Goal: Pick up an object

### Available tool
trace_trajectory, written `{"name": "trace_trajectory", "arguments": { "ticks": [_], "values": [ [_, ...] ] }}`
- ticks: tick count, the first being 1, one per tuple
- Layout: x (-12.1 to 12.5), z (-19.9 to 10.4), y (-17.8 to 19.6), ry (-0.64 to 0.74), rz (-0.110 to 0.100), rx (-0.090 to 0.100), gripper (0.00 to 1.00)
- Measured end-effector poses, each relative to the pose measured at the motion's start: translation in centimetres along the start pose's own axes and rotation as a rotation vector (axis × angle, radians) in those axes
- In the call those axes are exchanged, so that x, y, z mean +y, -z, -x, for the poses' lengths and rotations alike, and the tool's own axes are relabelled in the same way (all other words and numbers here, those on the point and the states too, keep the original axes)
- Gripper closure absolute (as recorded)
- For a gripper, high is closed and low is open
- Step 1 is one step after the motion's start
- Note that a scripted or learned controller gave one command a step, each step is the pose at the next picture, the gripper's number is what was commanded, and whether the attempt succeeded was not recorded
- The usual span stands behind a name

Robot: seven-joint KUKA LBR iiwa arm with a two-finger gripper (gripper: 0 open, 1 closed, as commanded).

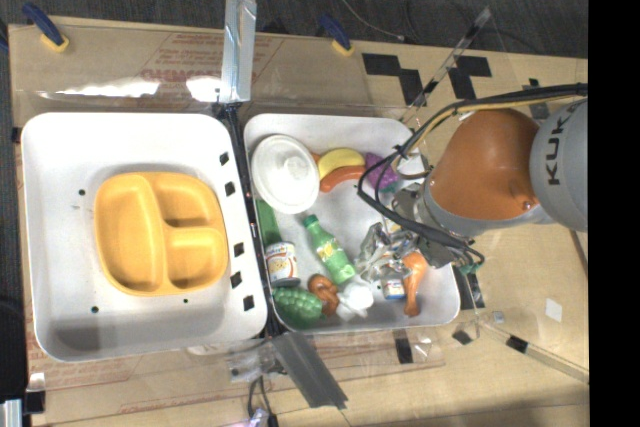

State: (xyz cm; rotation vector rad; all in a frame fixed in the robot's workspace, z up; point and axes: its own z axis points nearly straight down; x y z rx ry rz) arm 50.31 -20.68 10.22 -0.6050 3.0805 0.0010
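Observation:
The right bin (330,127) holds a jumble of small objects: a white lidded bowl (285,172), a yellow and orange banana-like toy (341,166), a green bottle (329,252), a small can (281,262), a dark green knobbly toy (298,304) and an orange piece (413,281). My gripper (385,250) reaches down into the middle of this bin from under the orange wrist band (487,165), just right of the green bottle and above a small white and blue item (394,289). Its metal fingers are mixed in with the clutter.
The left bin (50,215) carries a yellow divided tray (160,230). Black cables (420,130) loop off the wrist over the right bin's far side. A metal post (238,50) stands between the bins at the back. Blue clamps (45,27) hold the cardboard bench cover.

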Motion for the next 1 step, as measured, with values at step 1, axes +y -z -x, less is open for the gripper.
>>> {"name": "trace_trajectory", "arguments": {
  "ticks": [1],
  "values": [
    [-0.57,8.38,11.68,0.177,-0.006,-0.005,1.0]
  ]
}}
